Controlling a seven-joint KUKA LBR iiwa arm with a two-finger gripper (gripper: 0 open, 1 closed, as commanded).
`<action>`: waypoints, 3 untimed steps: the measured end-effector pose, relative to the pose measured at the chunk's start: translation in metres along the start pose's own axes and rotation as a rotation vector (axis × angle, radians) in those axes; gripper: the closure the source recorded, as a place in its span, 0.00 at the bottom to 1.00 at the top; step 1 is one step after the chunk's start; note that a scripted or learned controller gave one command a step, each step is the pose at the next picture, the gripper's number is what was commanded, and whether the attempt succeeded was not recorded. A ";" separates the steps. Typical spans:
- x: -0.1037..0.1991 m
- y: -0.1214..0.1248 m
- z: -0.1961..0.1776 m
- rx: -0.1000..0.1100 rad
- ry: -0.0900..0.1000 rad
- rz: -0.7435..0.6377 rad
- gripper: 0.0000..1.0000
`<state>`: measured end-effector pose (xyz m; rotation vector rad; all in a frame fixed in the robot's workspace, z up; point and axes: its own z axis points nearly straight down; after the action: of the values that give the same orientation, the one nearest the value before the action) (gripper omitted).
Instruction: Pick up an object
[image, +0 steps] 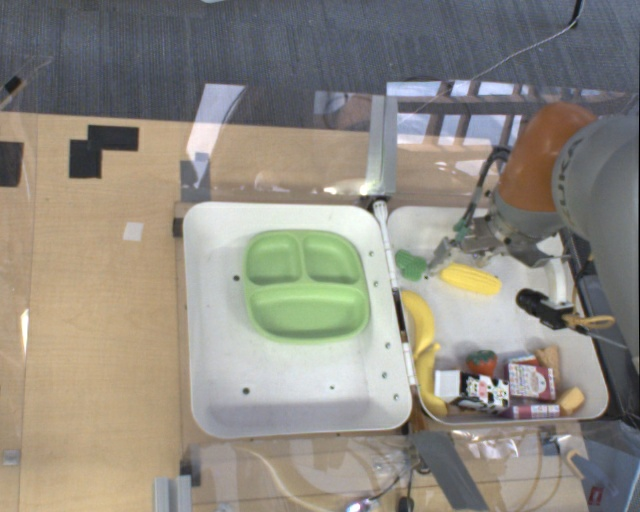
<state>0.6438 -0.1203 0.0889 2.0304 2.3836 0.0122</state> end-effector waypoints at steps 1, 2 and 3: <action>0.002 0.003 -0.014 -0.008 0.000 -0.005 1.00; 0.056 0.025 -0.131 0.003 0.002 0.076 1.00; 0.056 0.025 -0.131 0.005 0.001 0.076 0.00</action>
<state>0.6580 -0.0614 0.2196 2.1221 2.3086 0.0082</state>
